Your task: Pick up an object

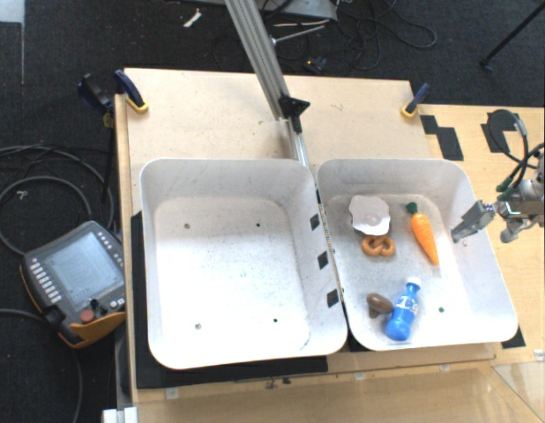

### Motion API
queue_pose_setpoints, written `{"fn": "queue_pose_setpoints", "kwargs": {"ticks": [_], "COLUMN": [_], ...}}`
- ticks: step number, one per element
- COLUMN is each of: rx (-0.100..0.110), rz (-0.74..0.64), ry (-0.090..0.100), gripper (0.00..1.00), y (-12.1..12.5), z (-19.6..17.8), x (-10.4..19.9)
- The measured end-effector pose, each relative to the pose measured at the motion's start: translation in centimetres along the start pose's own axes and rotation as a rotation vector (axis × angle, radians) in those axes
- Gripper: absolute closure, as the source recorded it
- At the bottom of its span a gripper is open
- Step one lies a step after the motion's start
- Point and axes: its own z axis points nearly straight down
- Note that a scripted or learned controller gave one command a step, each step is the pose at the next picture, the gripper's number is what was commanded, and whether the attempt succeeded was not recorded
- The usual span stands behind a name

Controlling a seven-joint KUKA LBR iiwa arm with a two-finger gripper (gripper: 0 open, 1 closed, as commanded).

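The light wooden bench [220, 113] had two shallow white bins sitting right on it, side by side and touching: the left bin [228, 263] and the right bin [484, 289]. Yellow-tipped clamps [131, 95] gripped its back corners.

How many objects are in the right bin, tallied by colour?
Orange: 1, the carrot
Blue: 1, the bottle
White: 1, the round piece
Brown: 2, the pretzel and the dark lump
Total: 5
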Motion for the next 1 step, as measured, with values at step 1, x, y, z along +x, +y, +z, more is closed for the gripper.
{"fn": "queue_pose_setpoints", "kwargs": {"ticks": [1], "rx": [-0.004], "rz": [0.000], "ry": [-0.001], "gripper": [0.00], "y": [0.08], "z": [-0.24], "x": [0.03]}}
